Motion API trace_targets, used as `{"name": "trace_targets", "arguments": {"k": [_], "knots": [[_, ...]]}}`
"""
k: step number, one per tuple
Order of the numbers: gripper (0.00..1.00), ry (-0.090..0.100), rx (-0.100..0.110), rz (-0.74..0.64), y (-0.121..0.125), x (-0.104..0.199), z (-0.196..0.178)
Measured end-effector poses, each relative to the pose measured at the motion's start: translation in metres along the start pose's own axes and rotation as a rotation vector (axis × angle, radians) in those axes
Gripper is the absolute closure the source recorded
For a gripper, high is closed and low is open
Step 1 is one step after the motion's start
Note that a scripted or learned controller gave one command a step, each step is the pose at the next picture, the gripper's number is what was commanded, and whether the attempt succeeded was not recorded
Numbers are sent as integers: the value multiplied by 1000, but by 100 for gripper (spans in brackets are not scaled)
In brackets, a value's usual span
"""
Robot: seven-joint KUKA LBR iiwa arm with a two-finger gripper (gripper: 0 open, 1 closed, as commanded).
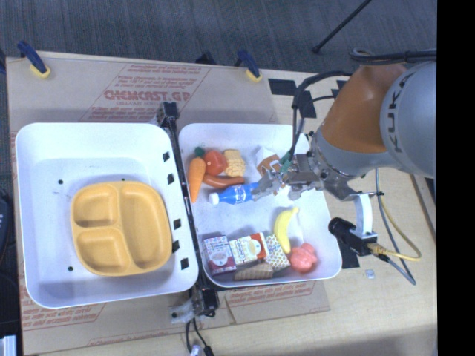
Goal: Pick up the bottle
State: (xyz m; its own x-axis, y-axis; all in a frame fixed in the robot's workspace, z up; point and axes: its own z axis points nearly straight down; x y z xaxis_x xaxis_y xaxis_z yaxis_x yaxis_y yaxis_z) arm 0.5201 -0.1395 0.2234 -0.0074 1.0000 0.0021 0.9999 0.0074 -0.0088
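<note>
The bottle (234, 194) is small and blue with a white cap. It lies on its side in the middle of the right bin (323, 267), cap pointing left. My gripper (272, 182) hangs low over the bin at the bottle's right end, right against it. The grey arm with its orange band (364, 117) reaches in from the right above the bin's right wall.
Around the bottle lie a carrot (195, 178), a red vegetable (214, 160), a corn cob (234, 162), a banana (284, 227), a pink lump (302, 256) and a juice carton (236, 249). The left bin (30, 147) holds a yellow divided plate (119, 225).
</note>
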Motion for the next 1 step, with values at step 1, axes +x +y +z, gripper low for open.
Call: {"name": "trace_targets", "arguments": {"k": [1], "knots": [[0, -1, -2, 201, 78, 29, 134]]}}
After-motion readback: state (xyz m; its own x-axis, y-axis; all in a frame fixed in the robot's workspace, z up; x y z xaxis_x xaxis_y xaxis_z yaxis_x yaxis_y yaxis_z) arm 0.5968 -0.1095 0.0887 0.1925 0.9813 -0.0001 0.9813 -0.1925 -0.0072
